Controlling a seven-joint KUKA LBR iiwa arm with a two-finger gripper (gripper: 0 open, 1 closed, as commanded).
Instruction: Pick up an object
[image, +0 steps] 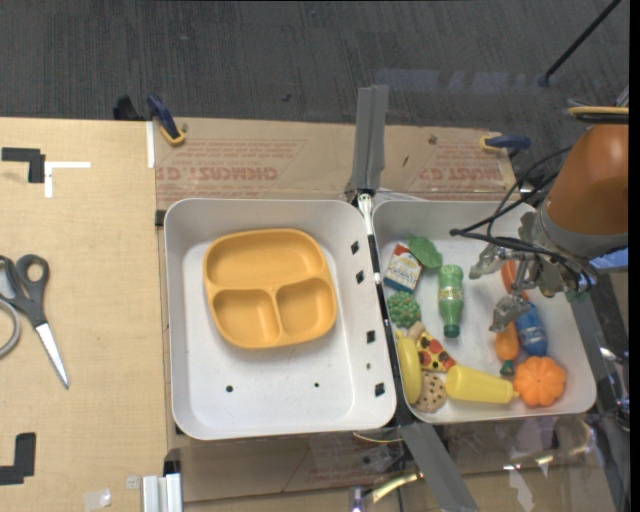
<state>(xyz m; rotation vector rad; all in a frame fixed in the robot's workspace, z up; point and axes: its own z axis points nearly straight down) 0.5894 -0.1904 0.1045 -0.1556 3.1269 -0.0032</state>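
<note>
My gripper (498, 288) hangs over the right side of the right bin (585, 345), open, its two grey fingers (487, 262) spread apart. A small red-orange item (511, 272) shows in the gap between them; I cannot tell if they touch it. Just below the gripper lie a blue packet (531, 331) and a small orange fruit (507, 346). An orange pumpkin (541, 381) and a yellow squash (478, 385) sit at the bin's front. A green bottle (451, 298) lies in the middle of the bin.
The right bin's left part holds a green leaf (424, 250), a small carton (402, 270), broccoli (404, 310), a banana (408, 366), a pizza slice (434, 352) and a cookie (430, 393). A yellow divided plate (268, 286) lies in the left bin (190, 380). Scissors (35, 305) lie far left.
</note>
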